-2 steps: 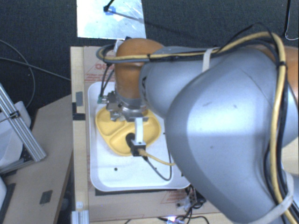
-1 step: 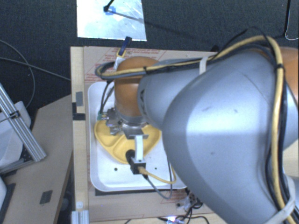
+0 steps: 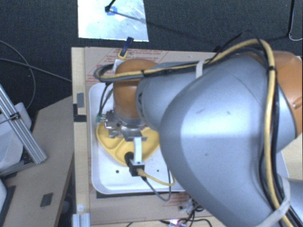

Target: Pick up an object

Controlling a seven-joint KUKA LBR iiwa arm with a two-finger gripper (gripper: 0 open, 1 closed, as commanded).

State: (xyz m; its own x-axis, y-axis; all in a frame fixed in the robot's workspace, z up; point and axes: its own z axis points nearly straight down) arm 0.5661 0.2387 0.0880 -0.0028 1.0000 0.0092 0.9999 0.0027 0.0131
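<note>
Nearest you: the grey arm [image 3: 222, 136] takes up the right side and hides a lot, so check carefully. Below it is the white bin [image 3: 106, 181] on the tan tabletop [image 3: 79, 150].

The yellow object [image 3: 105, 140] lies flat on the bin floor, left of middle and well clear of the near wall. It sits directly under the tool [image 3: 125, 132]. The tool is low over it, and may be touching. You cannot tell whether the tool is released or clenched, because the wrist covers the tip.

Step, as a judgement: grasp attempt on the yellow object, lift not yet done. To do it well:
- Keep the tool centred on the object's bulk, not on a thin edge.
- Close fully before rising.
- Lift straight up so nothing drags on the bin wall.
- Count a hold only once yellow comes up with the tool.

Object look: glossy yellow, rounded and lobed, low profile, probably soft or rubbery. Its middle is hidden by the wrist.

Farther back: the orange wrist band [image 3: 125, 89], then a silvery sheet [image 3: 111, 13] on the dark floor [image 3: 38, 22].
</note>
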